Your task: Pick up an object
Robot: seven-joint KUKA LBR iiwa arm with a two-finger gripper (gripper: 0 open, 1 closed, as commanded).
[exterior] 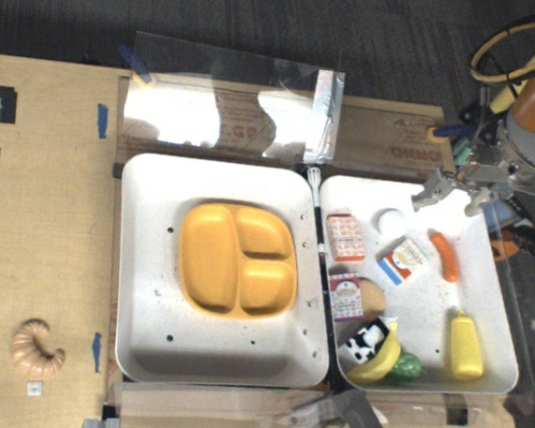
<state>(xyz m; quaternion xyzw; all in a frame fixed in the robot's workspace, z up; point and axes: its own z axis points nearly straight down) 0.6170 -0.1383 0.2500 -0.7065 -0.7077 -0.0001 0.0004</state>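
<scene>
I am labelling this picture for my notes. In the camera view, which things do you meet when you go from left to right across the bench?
Croissant → yellow divided tray in the left bin → red-and-white box → blue-and-white carton → orange carrot → yellow bottle → gripper.

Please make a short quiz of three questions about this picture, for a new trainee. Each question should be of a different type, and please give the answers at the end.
1. True or false: the yellow divided tray lies in the right bin.
2. Multiple choice: what lies on the bench outside both bins, near the lower left corner? A) a croissant B) a banana C) a carrot
3. Fill the gap: the yellow bottle lies in the ____ bin.

Key
1. False: it lies in the left bin.
2. A: the croissant.
3. right. The tool is above that bin's far edge.
</scene>
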